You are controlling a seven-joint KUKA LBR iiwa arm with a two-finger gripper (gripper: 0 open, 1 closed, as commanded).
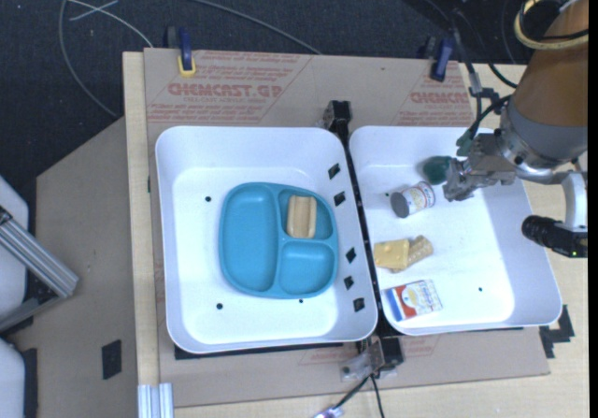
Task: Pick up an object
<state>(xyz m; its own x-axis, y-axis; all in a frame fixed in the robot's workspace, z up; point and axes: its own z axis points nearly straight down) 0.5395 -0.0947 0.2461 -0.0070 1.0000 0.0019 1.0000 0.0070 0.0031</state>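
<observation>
My gripper (461, 184) hangs low over the upper middle of the right bin (505, 262), reaching in from the right. A dark green rounded object (435, 166) lies just left of it, close to or touching the gripper. A small grey-and-white can (412, 199) lies on its side a little further left and lower. A yellow-tan chunk (403, 252) rests near the bin's middle left. A flat red, white and blue packet (414, 298) lies by the front left corner. I see nothing held in the gripper.
The left bin (187, 220) holds a blue divided plate (252, 243) with a tan block (301, 216) in its upper right compartment. A black divider (349, 210) runs between the bins. The right bin's right half is bare white floor.
</observation>
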